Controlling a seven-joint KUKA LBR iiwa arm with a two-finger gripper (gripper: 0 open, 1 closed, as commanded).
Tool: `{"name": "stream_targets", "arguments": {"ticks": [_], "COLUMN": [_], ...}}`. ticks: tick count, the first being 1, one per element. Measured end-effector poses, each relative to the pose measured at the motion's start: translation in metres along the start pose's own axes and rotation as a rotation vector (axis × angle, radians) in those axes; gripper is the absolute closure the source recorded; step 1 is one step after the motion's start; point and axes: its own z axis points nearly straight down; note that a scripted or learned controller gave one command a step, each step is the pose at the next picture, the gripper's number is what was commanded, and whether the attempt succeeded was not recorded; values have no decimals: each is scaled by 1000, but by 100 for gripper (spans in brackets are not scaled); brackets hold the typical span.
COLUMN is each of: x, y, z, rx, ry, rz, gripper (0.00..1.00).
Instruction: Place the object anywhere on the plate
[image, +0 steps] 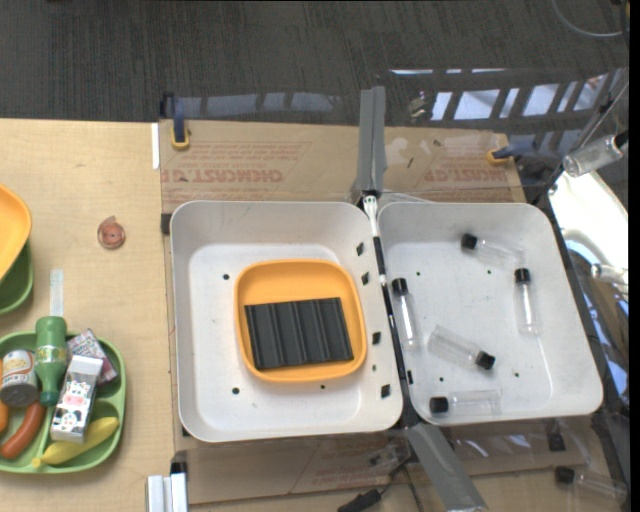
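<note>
Left bin (200, 400): one orange plate (300, 283) bearing one ribbed black block (300, 333), white floor open around. Right of plate, second bin (560, 380): five clear capped tubes (462, 352), scattered apart.

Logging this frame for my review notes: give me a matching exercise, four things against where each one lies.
Things:
1. orange plate
2. dark ridged block
3. clear vials with black caps
4. green tray of toy food

Places:
A. scattered in the right bin
B. on the bench, left of both bins
C. in the left bin
D. on top of the plate

Pairs: 1-C, 2-D, 3-A, 4-B
</note>
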Motion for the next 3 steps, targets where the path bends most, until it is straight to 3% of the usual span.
{"name": "stream_targets", "arguments": {"ticks": [2, 3], "x": [7, 6], "y": [6, 4], "z": [2, 0], "rx": [2, 3], "ry": [-3, -1], "rz": [-660, -662], "gripper": [100, 100]}}
